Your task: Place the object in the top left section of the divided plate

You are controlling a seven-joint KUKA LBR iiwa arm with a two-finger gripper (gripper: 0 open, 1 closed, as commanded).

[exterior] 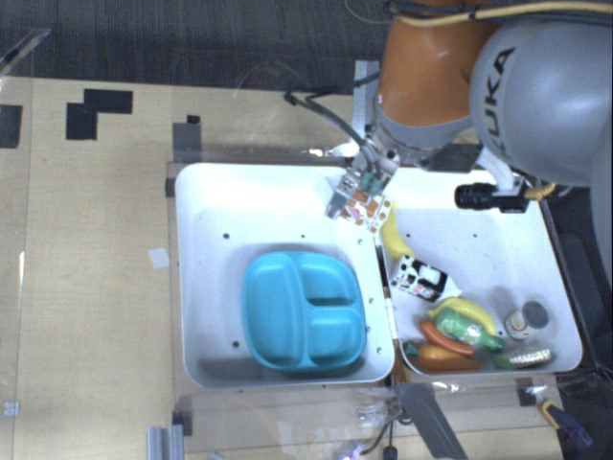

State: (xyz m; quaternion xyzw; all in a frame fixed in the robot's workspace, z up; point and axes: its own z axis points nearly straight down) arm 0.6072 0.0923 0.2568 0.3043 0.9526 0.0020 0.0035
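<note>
You have the arm (498, 75) reaching in from the right, its grey shell showing the letters "UKA" in black, the rest of the word out of sight, with the orange band just above the wrist. The gripper (356, 197) hangs over the dividing wall between the two bins, near their far edge, and something small with reddish and pale patches sits at its tip; it is too blurred for you to tell whether that is a held object or part of the tool, and you cannot tell how the jaws stand. In the left bin (206, 257) the blue plate (305, 309) lies toward the near side, with one long section on its left and two smaller ones on its right; nothing lies in any of them. In the right bin (536, 257) a banana (392, 234) lies just below the gripper, against the dividing wall. Beside it is a black-and-white packet (419, 278) whose print is too small to read. Nearer the front corner you see a second banana (466, 313) over a green item (462, 330), a carrot (443, 356), a small round can (522, 320) and a silvery wrapper (525, 356), all bunched close together.
</note>
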